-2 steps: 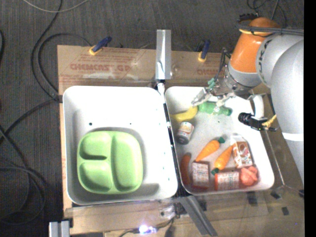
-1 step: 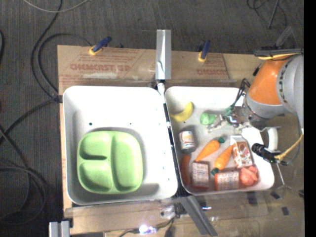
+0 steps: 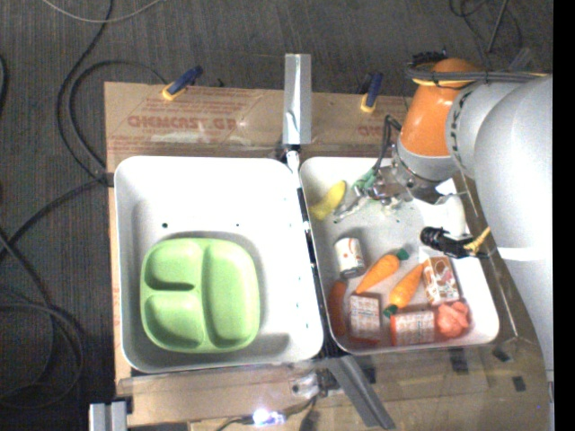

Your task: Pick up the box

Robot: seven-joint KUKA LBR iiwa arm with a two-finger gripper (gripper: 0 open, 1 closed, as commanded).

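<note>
Small boxes lie at the near end of the right bin (image 3: 316, 241). An orange-and-white carton (image 3: 440, 280) is at the right, a red-and-white box (image 3: 364, 316) sits by the front wall, and a red box (image 3: 414, 327) lies flat beside it. My gripper (image 3: 370, 189) hangs over the far end of that bin, well behind the boxes and apart from them. It points left toward a yellow fruit (image 3: 331, 197). The orange wrist band (image 3: 429, 126) is above it.
Also in the right bin are a small can (image 3: 349, 254), two carrots (image 3: 378, 272) (image 3: 406, 285) and a red lumpy item (image 3: 456, 317), all crowded around the boxes. The left bin (image 3: 135, 196) holds a green divided plate (image 3: 202, 293). A metal post (image 3: 297, 97) stands behind the bins.
</note>
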